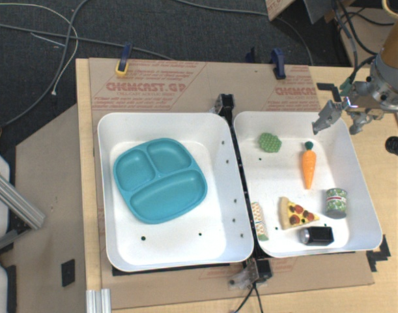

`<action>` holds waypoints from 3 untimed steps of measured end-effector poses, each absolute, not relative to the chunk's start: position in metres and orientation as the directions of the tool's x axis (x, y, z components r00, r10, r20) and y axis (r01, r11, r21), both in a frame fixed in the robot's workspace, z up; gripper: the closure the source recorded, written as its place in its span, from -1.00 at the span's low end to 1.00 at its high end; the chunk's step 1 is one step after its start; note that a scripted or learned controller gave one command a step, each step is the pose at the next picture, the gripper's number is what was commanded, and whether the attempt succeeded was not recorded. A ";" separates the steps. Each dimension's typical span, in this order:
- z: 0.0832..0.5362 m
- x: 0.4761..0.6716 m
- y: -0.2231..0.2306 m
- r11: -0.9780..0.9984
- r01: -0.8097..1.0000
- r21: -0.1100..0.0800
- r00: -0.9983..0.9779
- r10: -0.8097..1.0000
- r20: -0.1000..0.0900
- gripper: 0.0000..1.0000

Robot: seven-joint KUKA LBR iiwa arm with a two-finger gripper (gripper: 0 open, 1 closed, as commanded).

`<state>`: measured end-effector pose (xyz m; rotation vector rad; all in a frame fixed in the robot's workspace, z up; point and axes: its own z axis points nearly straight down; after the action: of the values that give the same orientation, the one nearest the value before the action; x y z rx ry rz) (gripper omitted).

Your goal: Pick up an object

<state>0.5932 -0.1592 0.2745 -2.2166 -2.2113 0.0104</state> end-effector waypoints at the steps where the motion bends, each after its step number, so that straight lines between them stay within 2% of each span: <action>1: 0.281 0.595 -0.159 0.000 1.000 -0.001 0.000 1.000 0.000 -1.00; 2: 0.223 0.603 -0.161 0.000 1.000 -0.007 0.000 1.000 0.002 -1.00; 3: 0.179 0.602 -0.155 0.000 1.000 -0.006 0.000 1.000 0.002 -1.00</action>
<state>0.6020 -0.1553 0.1791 -2.2168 -2.2174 0.0044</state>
